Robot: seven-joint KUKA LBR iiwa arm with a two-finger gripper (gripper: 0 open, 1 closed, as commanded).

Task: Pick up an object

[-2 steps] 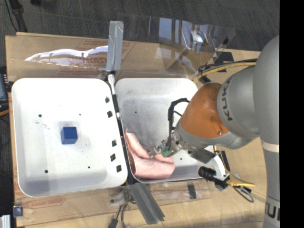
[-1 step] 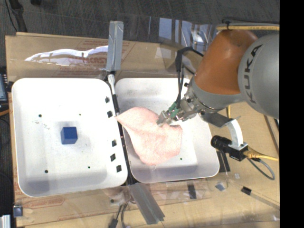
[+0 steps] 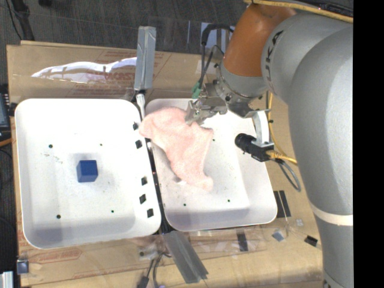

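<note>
The grey arm with its orange band [image 3: 252,38] is reaching in over the right-hand white bin [image 3: 255,203], and its hand [image 3: 201,111] is sitting low at the far side of that bin, right at the upper edge of a pink cloth [image 3: 183,146]. The metal fingers are pressing into the cloth's top fold; whether they are apart or clamped on the fabric cannot be told, since the wrist is covering much of them.

The pink cloth is lying crumpled in the same bin as the hand, spreading from directly beneath the hand toward the near side of the bin, with one lobe trailing toward the bin's middle. Its upper part is touching the hand, and the rest is resting on the bin floor.

A small blue cube [image 3: 87,170] is sitting well apart from the hand, in the other white bin [image 3: 36,131], beyond the divider where the two bins are meeting. Both bins are resting side by side on the cardboard-covered worktop [image 3: 72,62].
</note>
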